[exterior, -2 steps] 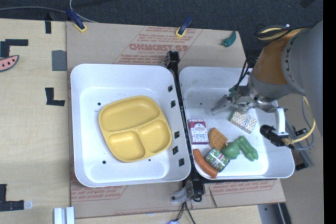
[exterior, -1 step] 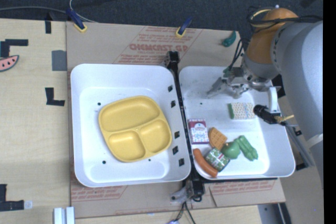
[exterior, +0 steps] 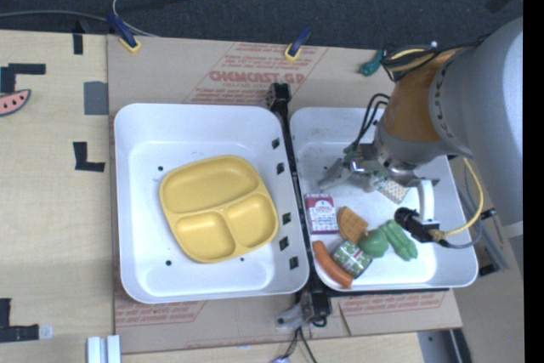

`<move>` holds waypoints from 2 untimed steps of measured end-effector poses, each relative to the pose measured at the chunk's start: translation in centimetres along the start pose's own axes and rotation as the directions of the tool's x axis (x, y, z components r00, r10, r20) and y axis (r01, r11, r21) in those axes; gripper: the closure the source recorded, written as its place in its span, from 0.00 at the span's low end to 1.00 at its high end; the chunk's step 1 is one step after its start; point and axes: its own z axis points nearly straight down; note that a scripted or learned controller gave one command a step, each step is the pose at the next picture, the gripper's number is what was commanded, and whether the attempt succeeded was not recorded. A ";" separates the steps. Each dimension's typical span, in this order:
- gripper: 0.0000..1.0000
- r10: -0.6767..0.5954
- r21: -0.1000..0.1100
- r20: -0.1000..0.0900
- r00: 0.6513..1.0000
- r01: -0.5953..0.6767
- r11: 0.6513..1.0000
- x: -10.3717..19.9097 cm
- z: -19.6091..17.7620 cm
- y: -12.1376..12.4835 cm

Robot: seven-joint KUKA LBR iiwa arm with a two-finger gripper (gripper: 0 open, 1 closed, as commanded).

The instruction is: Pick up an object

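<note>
My gripper is down inside the right bin, over bare white floor in its upper-left part. Just below it lies a small red and white box. An orange-brown piece sits beside the box. Further toward the front are a green vegetable toy, a round green piece, a small green-labelled can and an orange sausage. A pale patterned piece lies under the wrist. Nothing is visibly held.
The left bin holds a yellow three-compartment plate. A black divider clip sits between the bins. The grey arm with its orange band covers the right bin's upper right. Cables run by the right wall.
</note>
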 end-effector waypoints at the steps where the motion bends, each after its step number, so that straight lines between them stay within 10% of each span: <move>1: 0.00 0.001 -0.003 0.002 1.000 -0.001 1.000 1.7 0.0 -6.4; 2: 1.00 0.002 -0.003 0.002 1.000 -0.002 1.000 1.6 -1.0 -6.4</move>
